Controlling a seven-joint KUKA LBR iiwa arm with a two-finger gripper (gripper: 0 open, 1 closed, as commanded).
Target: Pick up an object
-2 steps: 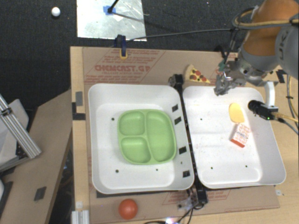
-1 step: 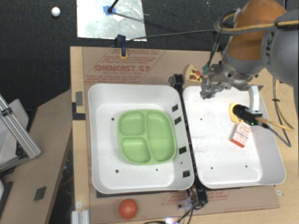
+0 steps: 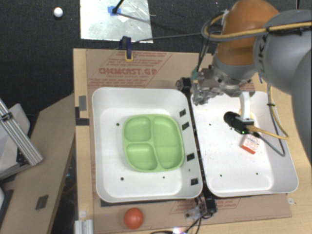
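A small red and white box (image 3: 249,144) lies in the right bin (image 3: 229,179), toward its right side. A green divided plate (image 3: 152,142) sits in the middle of the left bin (image 3: 105,111). My gripper (image 3: 201,95) hangs over the far left corner of the right bin, close to the wall between the two bins. It is well up and to the left of the box, and I see nothing held in it.
An orange-red ball (image 3: 133,218) rests on the cardboard in front of the left bin, outside it. A blue clamp (image 3: 126,47) stands at the back edge of the cardboard. An aluminium frame (image 3: 19,135) juts in at the left.
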